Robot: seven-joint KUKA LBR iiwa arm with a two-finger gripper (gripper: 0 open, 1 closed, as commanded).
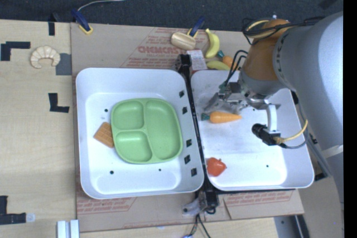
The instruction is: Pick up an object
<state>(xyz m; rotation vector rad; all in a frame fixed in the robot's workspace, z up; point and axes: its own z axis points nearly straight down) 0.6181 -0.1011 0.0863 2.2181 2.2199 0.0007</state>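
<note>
Gripper (218, 102) low in right bin (290, 175), fingers hard to read, cannot tell if spread or closed; nothing visibly between them. Carrot (225, 117) lies just below the tips, maybe touching. Red tomato-like piece (215, 166) near bin's front left corner. Left bin (89, 92) holds green divided plate (146, 130), orange wedge (104, 134) beside it. Banana (212, 43) behind bins.

A croissant (46, 56) lies left of the bins (89, 120).
</note>
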